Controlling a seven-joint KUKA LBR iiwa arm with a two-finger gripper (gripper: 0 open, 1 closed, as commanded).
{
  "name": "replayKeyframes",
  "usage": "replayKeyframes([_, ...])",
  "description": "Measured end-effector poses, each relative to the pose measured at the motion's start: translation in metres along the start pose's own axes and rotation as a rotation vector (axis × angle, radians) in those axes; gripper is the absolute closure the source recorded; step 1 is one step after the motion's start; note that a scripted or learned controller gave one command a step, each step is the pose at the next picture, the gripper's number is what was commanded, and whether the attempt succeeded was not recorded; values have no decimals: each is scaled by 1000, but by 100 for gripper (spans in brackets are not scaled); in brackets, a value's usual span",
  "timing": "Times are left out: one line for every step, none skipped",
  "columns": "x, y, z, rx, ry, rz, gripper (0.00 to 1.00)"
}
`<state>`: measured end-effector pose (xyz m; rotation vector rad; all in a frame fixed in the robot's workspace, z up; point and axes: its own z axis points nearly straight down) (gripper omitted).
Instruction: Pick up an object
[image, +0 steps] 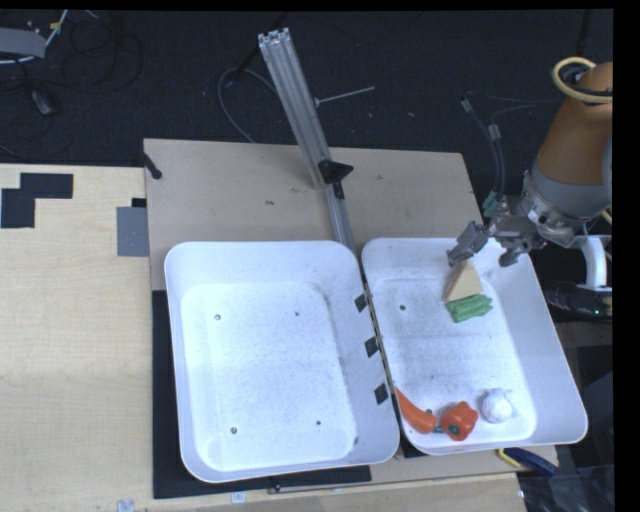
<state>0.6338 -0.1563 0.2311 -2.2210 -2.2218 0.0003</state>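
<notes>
In the right bin (440, 355), a tan wedge (465, 283) rests near the far side. A green piece (469, 308) lies against its near edge. Along the bin's near wall sit an orange chili-shaped piece (413, 412), a red pepper (459, 420) and a white ball (496, 405). My gripper (490, 247) hangs over the bin's far right corner, just beyond and above the wedge. It is open, its two fingers are spread, and nothing is between them.
The left bin (270, 350) adjoins the right one, with black clips (372, 346) along the shared rim. A slanted aluminium bar (305, 110) rises behind the bins. Cables (575, 295) lie off the bench's right side.
</notes>
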Motion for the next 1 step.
replayKeyframes([-61,-22,-92,-7,-3,4,0])
